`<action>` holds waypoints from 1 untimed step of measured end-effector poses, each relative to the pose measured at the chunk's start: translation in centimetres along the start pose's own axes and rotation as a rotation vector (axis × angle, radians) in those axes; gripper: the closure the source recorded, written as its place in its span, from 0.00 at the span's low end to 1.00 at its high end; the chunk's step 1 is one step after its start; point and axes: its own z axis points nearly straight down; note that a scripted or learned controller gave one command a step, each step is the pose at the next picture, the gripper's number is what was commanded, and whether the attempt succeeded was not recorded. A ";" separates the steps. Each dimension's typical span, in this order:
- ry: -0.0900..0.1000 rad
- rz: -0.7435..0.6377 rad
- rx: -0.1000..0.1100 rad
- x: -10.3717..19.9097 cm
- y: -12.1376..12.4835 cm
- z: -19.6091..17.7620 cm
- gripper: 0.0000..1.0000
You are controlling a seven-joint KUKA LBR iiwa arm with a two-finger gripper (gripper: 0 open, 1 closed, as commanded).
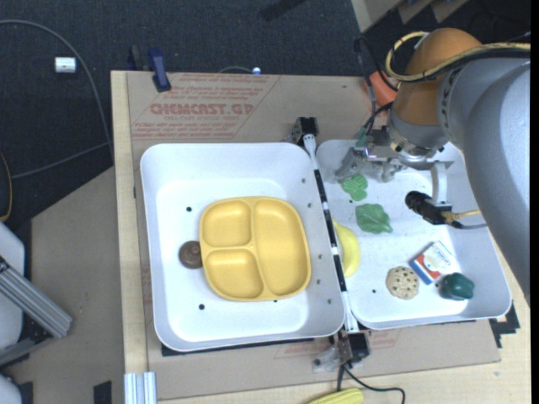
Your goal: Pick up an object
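We find the gripper (364,168) low over the right bin (488,297), right at a green leaf piece (354,186) by the far wall; jaw state we cannot tell, and a grasp here risks striking the wall.

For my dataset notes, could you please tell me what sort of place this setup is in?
Probably a robotics lab: a grey arm reaches over two white bins on a bench, with toy food such as a cookie, and loose cables on dark carpet.
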 end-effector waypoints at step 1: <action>0.000 0.001 0.001 0.1 0.0 0.0 0.00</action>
